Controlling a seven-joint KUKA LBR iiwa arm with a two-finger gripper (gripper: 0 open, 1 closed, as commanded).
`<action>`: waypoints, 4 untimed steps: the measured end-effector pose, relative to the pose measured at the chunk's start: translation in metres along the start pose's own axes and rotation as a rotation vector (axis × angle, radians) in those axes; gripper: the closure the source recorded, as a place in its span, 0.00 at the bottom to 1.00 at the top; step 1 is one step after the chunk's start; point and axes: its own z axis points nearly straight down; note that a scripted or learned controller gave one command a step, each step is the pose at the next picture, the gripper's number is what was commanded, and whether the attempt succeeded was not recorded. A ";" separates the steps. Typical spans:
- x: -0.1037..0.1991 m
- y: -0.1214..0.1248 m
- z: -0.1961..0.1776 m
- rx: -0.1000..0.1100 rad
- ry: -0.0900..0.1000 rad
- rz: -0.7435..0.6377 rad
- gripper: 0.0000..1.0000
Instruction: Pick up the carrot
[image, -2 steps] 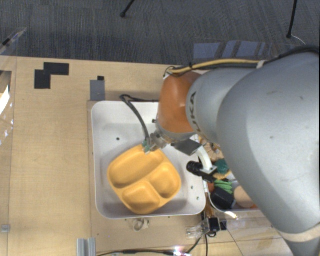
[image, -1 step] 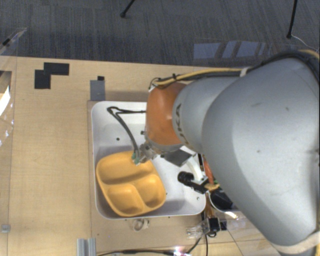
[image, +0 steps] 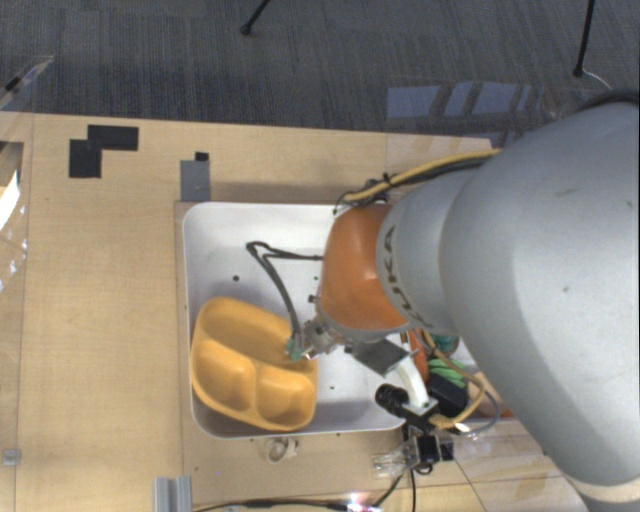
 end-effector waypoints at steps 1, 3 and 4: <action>-0.004 -0.001 -0.045 0.030 0.007 0.228 1.00; -0.011 -0.012 -0.068 0.029 -0.001 0.499 1.00; 0.020 0.001 -0.085 0.039 0.002 0.831 1.00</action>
